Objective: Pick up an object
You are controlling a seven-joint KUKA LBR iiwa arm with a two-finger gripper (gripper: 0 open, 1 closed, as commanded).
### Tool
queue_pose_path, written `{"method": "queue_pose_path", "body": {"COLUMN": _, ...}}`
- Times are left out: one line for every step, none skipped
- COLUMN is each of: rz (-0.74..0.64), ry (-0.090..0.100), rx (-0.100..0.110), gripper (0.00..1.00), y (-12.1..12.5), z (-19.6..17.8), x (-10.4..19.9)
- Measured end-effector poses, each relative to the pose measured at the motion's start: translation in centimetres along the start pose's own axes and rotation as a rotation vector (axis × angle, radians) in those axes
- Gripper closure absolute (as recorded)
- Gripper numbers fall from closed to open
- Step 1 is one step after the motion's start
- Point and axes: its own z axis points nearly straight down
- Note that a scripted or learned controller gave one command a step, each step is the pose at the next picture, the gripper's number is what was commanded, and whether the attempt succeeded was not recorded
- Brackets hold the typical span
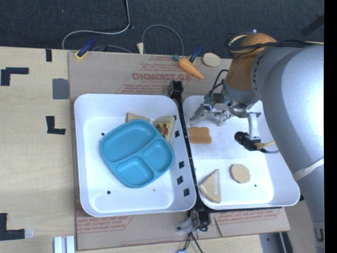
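A grey robot arm's end effector (210,111) hangs low over the far left corner of the right bin (279,194), metal fingers spread open and holding nothing. Nothing is lifted yet; the pick remains undone. Just beside it, against the bin's left wall, lies a brown, rounded bread-like piece (199,135). Near the front edge rest a pale wedge (211,185) and a flat tan disc (240,173). The left bin (84,141) holds a smooth blue plastic divided plate (136,153).
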Motion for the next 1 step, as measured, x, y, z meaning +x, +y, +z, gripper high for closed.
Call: {"method": "queue_pose_path", "body": {"rz": 0.003, "ry": 0.000, "rx": -0.004, "gripper": 0.00, "y": -2.10, "z": -0.27, "x": -2.11}}
